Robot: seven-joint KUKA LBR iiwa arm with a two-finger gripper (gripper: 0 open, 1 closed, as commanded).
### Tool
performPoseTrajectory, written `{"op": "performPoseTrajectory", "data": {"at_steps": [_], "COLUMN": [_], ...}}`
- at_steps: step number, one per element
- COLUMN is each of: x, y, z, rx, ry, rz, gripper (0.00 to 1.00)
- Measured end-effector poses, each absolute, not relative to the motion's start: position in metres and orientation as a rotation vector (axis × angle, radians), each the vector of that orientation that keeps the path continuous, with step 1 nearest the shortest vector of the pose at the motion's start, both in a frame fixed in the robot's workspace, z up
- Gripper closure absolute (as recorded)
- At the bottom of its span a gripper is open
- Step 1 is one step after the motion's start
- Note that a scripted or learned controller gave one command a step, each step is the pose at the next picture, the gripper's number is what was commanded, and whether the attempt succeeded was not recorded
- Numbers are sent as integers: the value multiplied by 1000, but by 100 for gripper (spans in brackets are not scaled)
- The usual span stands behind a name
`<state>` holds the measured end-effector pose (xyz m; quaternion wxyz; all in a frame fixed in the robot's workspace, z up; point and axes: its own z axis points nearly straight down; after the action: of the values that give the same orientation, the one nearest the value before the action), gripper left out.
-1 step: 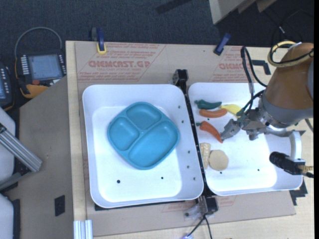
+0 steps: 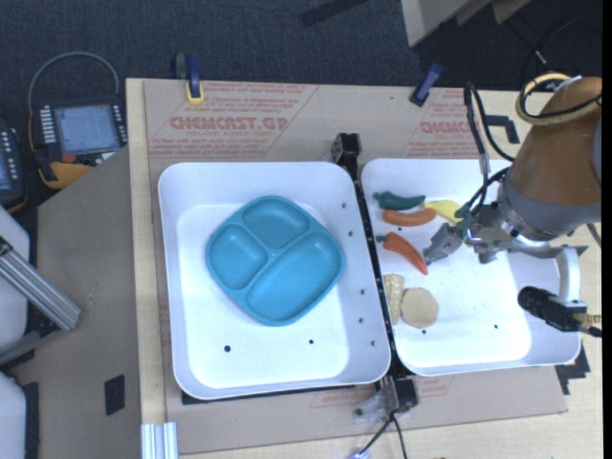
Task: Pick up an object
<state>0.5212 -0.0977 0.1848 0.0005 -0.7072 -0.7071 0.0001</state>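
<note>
Gripper [image 2: 442, 244] right of centre, fingers spread, nothing between them — hovering beside orange carrot [image 2: 403, 250], pick not yet done.

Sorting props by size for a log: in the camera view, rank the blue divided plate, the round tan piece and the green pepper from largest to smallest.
1. Blue divided plate, by far.
2. Round tan piece.
3. Green pepper; looks close to the tan piece, so this order is unsure.

robotics lab | teach pendant [image 2: 84, 128] | clamped cardboard-covered bench [image 2: 287, 108]
</note>
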Motion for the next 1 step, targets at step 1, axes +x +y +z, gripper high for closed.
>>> {"op": "performPoseTrajectory", "data": {"at_steps": [1], "x": [522], "y": [-94], "z": [141], "rx": [-2216], "ry": [-2217], "rz": [6], "gripper": [0]}}
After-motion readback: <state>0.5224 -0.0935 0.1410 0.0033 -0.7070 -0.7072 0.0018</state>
